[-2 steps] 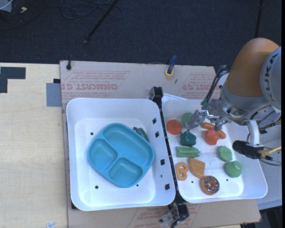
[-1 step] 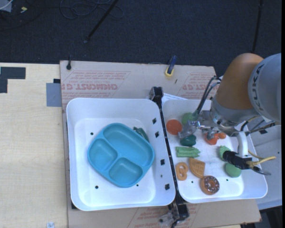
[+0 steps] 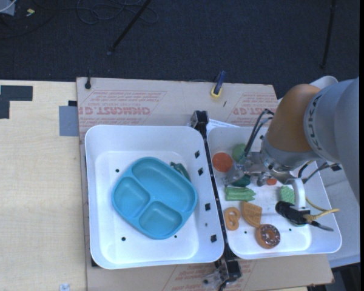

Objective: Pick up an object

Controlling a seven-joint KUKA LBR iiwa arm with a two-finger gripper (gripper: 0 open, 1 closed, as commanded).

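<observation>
toys crowd the right bin (image 3: 327,238): orange ball (image 3: 222,160), green piece (image 3: 239,193), pretzel (image 3: 232,217), donut (image 3: 268,236). the gripper (image 3: 246,173) hangs low just beside the ball; its grip can't be made out. blue plate (image 3: 154,197) sits in the left bin (image 3: 103,162).

Unreadable red print on cardboard (image 3: 139,105)

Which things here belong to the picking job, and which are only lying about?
Job: gripper; right white bin; orange round toy; green leafy piece; brown sprinkled donut; tan pretzel.

Lying about: blue sectioned plate; left white bin.
</observation>
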